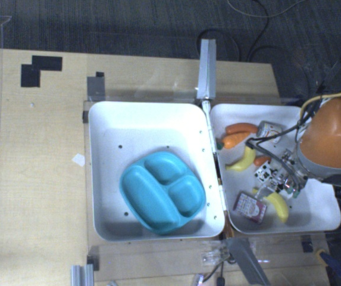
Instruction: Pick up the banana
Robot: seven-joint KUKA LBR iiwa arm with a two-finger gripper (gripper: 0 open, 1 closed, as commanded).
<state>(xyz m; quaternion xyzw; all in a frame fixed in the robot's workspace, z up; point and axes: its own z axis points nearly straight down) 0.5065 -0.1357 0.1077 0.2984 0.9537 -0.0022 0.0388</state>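
1. The banana (243, 160) lay near the right bin's (331, 219) left wall, beside the carrots (239, 134).
2. The gripper (275, 180) hung mid-bin, right of the banana, presumably approaching; its opening could not be told.
3. The blue tray (161, 190) sat in the left bin (108, 159).

Two white bins sit side by side on the bench. The left bin (105, 159) holds a blue three-compartment tray (162, 190), tilted, toward its lower middle. In the right bin (325, 216) lie two carrots (239, 134) at upper left, a banana (243, 160) just below them, a second banana (279, 207) lower down, and a dark packet (249, 207) beside it. The gripper (275, 177) hangs between the bananas — orange band at right.
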